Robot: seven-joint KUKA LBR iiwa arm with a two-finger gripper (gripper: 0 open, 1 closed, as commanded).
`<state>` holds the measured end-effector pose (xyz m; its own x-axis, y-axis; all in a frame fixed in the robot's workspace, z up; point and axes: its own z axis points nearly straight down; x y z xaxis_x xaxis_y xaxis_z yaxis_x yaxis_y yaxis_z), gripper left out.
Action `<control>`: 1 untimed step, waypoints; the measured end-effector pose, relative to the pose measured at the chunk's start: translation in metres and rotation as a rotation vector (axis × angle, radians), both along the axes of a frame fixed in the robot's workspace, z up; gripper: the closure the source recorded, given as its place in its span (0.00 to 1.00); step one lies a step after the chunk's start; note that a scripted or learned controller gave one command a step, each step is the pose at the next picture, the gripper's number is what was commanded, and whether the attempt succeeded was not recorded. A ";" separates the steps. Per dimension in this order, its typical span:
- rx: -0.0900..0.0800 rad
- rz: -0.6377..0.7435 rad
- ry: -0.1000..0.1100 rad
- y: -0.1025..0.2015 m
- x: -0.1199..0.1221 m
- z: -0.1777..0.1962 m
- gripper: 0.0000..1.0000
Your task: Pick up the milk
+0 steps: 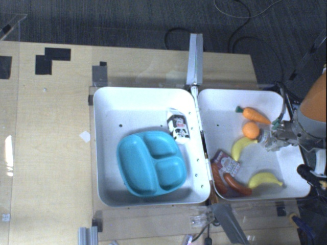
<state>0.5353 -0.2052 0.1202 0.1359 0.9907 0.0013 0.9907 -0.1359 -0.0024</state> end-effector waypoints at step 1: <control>-0.002 -0.002 -0.004 0.022 0.047 0.008 1.00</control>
